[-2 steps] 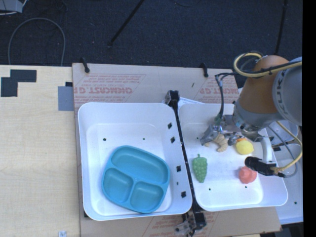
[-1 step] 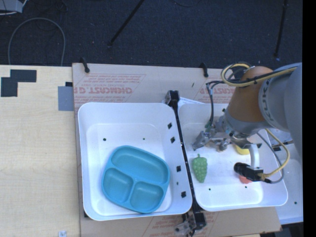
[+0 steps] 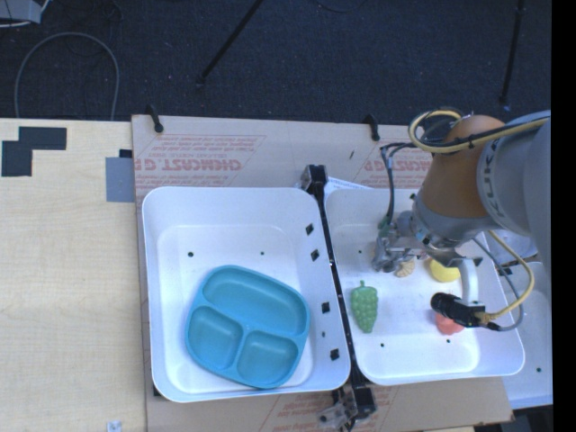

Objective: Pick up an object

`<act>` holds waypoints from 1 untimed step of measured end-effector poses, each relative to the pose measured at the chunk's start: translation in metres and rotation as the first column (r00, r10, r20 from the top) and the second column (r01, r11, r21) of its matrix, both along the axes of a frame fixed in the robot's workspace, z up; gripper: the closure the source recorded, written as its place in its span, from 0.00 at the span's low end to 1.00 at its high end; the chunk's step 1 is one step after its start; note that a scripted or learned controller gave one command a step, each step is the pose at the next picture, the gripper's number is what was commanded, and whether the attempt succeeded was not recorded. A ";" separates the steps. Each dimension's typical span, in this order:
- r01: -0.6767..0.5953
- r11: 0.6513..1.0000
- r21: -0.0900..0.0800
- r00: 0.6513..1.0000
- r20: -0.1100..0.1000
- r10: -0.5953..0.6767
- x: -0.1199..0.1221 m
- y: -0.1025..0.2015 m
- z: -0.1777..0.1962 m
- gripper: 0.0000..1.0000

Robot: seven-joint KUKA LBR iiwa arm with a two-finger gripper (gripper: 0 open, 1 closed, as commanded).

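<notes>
The two-finger metal gripper [image 3: 391,257], its grip state impossible to tell, sits low in the right-hand shallow white bin [image 3: 504,354] over a small pale object [image 3: 405,267], so it could skid off or nudge the green bumpy plastic grape bunch [image 3: 364,306] nearby.

Pale wood bench [image 3: 63,286] w/ a cardboard sheet [image 3: 225,156] on it. On the cardboard: left white bin [image 3: 166,219] & right white bin [image 3: 360,201], side by side, touching along a black divider strip [image 3: 326,268]. Bare wood left of the cardboard.
</notes>
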State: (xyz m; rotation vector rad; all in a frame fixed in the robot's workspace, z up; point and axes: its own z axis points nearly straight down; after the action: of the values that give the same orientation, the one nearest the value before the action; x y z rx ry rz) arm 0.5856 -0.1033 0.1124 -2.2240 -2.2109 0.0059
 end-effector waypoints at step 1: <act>-0.007 1.000 -0.001 1.000 0.006 0.007 -0.004 0.007 0.057 1.00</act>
State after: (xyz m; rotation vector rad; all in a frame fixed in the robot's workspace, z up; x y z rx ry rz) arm 0.5818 -0.0962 0.1695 -2.2195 -2.2219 0.0005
